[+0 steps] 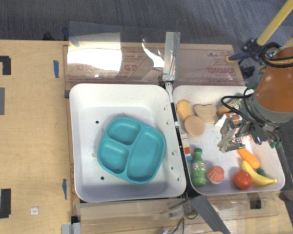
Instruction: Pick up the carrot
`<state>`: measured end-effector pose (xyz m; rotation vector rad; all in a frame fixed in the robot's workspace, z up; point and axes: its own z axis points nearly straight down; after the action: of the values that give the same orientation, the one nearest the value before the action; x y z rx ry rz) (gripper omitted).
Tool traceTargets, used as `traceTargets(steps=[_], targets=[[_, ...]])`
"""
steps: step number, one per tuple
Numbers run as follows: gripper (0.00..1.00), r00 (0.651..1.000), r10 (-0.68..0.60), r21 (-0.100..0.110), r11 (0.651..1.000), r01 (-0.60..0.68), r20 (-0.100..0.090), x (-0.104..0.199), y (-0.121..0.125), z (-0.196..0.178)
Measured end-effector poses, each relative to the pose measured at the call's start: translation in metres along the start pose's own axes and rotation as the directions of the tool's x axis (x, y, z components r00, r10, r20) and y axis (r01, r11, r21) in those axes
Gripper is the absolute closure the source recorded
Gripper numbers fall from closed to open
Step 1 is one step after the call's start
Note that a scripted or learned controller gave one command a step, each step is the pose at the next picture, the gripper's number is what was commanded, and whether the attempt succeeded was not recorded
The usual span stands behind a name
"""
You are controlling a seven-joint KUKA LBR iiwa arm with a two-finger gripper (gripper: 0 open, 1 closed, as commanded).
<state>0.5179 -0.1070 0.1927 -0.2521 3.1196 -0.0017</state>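
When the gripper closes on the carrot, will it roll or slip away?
The carrot looks smooth and tapered, so it may slip from the gripper. Its round body could roll on the bin floor, though the banana beside it may stop it. Probably stiff and light.

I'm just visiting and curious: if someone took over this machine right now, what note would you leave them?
Tool: low in the right bin, just left of the carrot; its grip state is unclear.
Carrot: lying in the right bin beside the banana and tomato, not lifted.
Done: the approach.
Left: grasp the carrot and raise it.
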Motion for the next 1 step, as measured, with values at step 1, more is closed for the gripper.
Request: traceTargets(steps=[1], targets=[[1.0, 0.993, -0.115, 0.0, 0.993, 0.115, -0.002, 0.0216, -0.0458, 0.0959]])
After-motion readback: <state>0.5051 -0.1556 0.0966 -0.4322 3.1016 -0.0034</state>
